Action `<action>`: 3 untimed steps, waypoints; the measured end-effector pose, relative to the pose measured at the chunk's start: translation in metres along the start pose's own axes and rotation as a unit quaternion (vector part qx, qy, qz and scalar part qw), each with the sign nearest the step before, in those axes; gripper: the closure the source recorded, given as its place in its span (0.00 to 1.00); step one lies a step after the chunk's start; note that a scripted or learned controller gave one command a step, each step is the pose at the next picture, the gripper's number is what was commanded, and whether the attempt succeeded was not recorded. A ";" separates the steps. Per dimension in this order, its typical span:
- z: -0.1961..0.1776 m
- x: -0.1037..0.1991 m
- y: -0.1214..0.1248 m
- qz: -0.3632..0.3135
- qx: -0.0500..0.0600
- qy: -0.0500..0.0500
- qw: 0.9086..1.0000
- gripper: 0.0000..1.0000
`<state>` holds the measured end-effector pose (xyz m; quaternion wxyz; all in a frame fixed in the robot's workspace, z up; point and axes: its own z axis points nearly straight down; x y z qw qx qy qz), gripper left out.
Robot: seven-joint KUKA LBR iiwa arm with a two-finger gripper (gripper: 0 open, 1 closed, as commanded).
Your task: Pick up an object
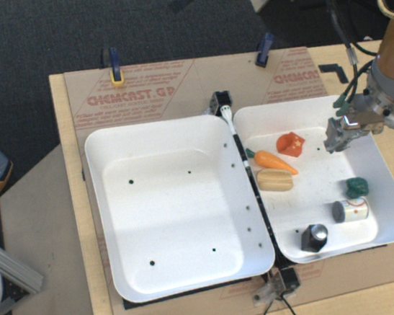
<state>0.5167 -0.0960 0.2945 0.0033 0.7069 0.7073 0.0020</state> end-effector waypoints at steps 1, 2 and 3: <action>-0.010 0.000 0.001 0.000 -0.001 0.000 1.000 1.00; -0.020 0.000 0.001 0.000 -0.003 -0.001 1.000 1.00; -0.030 0.001 0.002 -0.001 -0.004 -0.001 1.000 1.00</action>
